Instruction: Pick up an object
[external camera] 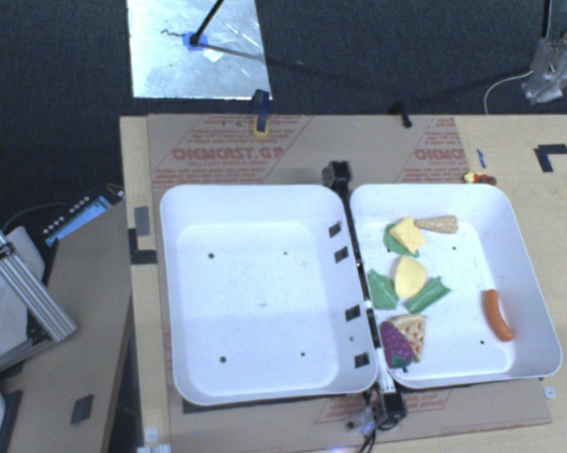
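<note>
The right bin (519, 257) holds several toy food pieces. A yellow cheese wedge on a green leaf (405, 235) lies near the back, with a tan bread slice (437, 225) beside it. In the middle sit a pale yellow lemon-like piece (410, 277) and green pieces (427, 294). A purple grape bunch (394, 343) and a waffle-patterned wedge (411, 334) lie near the front left corner. An orange sausage (497, 315) lies alone at the right.
The left bin (253, 288) stands next to the right one, joined by a black divider with clips (346, 256). Both rest on a cardboard-covered bench (224, 148). A metal frame (24, 289) stands at the far left.
</note>
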